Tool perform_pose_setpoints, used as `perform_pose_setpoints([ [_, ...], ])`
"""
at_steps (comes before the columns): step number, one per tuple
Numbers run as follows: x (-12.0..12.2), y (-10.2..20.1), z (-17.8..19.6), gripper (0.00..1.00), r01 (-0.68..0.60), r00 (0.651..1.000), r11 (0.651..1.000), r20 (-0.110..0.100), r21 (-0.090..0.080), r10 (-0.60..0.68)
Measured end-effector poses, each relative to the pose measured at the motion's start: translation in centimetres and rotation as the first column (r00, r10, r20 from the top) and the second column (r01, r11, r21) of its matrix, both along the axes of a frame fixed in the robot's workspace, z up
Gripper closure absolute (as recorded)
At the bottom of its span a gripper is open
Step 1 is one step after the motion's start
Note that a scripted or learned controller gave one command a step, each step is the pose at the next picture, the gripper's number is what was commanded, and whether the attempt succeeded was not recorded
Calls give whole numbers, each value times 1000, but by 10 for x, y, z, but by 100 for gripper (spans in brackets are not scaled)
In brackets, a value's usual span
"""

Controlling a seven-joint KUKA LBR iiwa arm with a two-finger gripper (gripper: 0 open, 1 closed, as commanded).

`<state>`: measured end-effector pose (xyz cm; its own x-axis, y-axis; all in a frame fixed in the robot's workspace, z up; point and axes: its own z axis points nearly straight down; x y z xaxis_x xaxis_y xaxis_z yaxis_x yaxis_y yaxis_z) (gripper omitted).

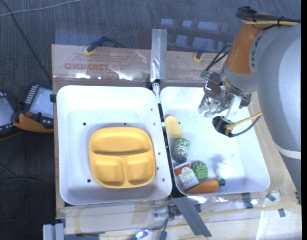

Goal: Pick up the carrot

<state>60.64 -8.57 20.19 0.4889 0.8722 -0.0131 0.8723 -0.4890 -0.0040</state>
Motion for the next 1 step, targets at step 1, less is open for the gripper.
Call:
perform_pose_setpoints([
  [1, 38, -30, 4, 100, 509, 861, 861, 6, 3, -509],
])
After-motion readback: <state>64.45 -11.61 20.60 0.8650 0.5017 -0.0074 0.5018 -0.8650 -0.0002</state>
